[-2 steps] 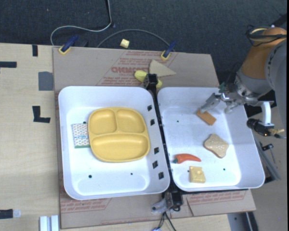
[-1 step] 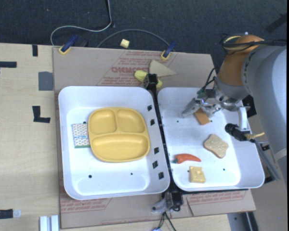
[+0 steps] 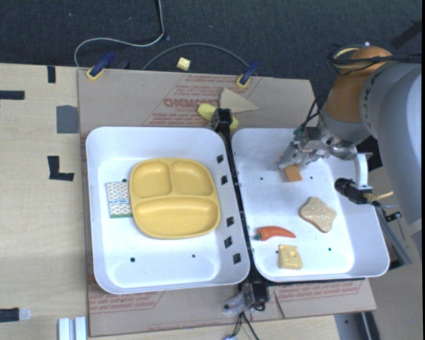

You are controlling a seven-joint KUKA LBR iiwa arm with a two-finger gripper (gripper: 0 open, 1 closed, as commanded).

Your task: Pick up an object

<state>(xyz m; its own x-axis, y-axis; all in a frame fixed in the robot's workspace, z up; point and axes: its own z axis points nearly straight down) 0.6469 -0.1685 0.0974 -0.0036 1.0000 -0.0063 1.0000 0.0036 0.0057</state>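
Tool (image 3: 295,163) low in right bin (image 3: 340,257), near its far-left corner, directly over small orange-brown block (image 3: 292,173); finger state impossible to tell. Also in right bin: bread slice (image 3: 318,214), red pepper (image 3: 276,233), yellow cheese wedge (image 3: 290,257). In left bin (image 3: 106,261): yellow 3-compartment plate (image 3: 175,197), patterned sponge (image 3: 117,198) touching its left edge.

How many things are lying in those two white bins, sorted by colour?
Yellow: 2, the divided plate and the cheese wedge
Tan: 1, the bread slice
Red: 1, the chili pepper
Orange-brown: 1, the small block beneath the gripper
Patterned white: 1, the small box
Total: 6
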